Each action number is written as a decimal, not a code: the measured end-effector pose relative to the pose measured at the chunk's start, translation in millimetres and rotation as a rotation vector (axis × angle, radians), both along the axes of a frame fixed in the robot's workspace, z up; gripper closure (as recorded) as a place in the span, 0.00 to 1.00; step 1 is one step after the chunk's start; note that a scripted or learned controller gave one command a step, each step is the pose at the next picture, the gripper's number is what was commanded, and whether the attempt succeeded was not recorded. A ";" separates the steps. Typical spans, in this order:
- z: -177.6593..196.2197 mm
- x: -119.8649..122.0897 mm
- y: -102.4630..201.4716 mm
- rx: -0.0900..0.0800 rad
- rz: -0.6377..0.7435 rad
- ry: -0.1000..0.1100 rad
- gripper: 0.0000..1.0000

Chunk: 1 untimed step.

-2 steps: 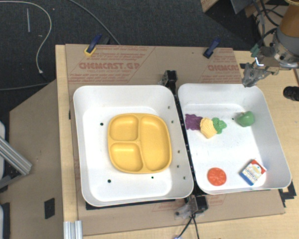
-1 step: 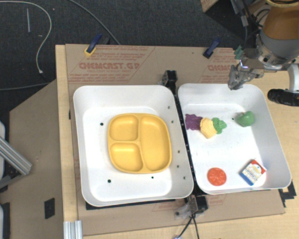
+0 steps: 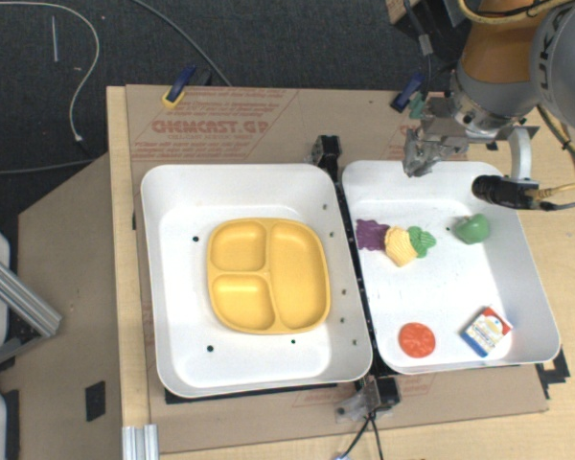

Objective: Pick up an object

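Red print reading roughly "CHEMCAST GP" on the cardboard sheet (image 3: 211, 123), small carton's (image 3: 486, 332) label unreadable

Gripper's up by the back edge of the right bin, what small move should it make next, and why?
Probably come forward and lower toward the purple toy. The gripper hangs over the right bin near its far rim with nothing between its fingers, and that toy lies closest.
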<state>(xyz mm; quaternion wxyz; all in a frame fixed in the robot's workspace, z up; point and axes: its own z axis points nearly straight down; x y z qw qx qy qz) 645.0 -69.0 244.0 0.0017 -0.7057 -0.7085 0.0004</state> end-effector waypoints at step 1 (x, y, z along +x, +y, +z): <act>-9.5 3.0 57.6 0.001 0.002 0.001 1.00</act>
